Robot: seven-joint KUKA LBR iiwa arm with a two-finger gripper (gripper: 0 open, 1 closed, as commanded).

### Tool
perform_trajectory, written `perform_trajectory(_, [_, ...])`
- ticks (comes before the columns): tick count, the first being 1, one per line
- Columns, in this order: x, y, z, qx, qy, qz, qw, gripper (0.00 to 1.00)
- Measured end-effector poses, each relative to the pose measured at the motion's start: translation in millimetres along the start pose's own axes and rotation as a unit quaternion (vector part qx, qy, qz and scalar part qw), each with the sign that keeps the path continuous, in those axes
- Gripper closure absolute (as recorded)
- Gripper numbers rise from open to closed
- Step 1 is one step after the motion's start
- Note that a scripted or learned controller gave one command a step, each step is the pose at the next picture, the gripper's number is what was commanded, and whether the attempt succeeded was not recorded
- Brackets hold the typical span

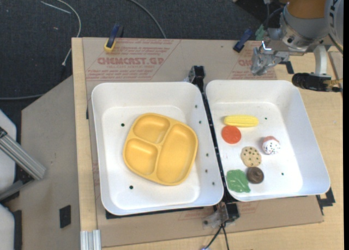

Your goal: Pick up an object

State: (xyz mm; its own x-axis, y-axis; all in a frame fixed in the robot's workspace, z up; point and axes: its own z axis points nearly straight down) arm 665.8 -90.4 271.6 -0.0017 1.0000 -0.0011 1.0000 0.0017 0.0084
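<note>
**Camera view: gripper parked beyond the right bin, nothing chosen yet**

From the right bin [305,134], the gripper [264,61] hangs just past the far rim, holding nothing; whether its fingers are spread I cannot tell. Inside that bin lie a yellow corn [240,120], red disc [231,134], cookie [251,156] and others. The corn probably suits best: nearest the gripper, with space around it. Descend squarely across its narrow width.

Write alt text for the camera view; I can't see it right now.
The gripper hangs above the bench past the far edge of the right bin, holding nothing. That bin holds a corn cob, tomato, cookie, strawberry, donut and lettuce leaf. The left bin holds a yellow divided plate.
</note>
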Motion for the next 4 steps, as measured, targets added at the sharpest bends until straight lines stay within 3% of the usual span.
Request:
perform_trajectory(2, [85,-45,2,0.006,0.002,-0.001,1.0,1.0])
perform_trajectory(4, [168,-125,27,0.008,0.002,-0.001,1.0,1.0])
